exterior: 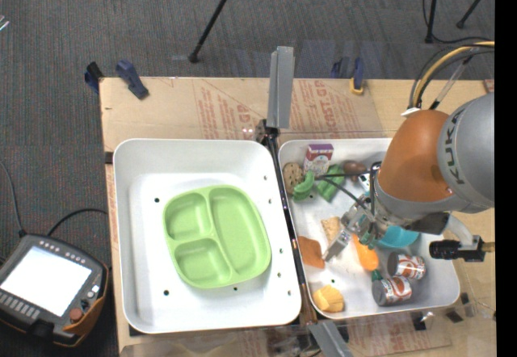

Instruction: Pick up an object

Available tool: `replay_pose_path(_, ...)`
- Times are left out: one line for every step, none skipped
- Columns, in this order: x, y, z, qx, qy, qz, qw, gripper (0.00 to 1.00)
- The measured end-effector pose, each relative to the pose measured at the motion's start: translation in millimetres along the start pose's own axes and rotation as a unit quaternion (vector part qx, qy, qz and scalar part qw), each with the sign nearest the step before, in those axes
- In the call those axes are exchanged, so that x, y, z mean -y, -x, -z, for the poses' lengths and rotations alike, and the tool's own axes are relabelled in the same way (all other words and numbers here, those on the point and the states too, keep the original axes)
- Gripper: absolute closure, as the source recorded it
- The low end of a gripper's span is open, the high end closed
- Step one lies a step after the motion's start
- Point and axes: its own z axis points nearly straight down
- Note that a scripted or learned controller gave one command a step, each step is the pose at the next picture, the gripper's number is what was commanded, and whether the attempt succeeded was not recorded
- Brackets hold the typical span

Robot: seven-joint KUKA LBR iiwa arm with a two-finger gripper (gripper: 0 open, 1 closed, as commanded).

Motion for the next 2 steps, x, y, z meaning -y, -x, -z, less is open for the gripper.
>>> replay_pose_path(40.2,-40.7,-0.9,-0.001,0.000,0.035,0.9994,0.00)
replay_pose_path(13.7,-44.2,-0.3,0.000,0.001,0.050,0.9987,0.00)
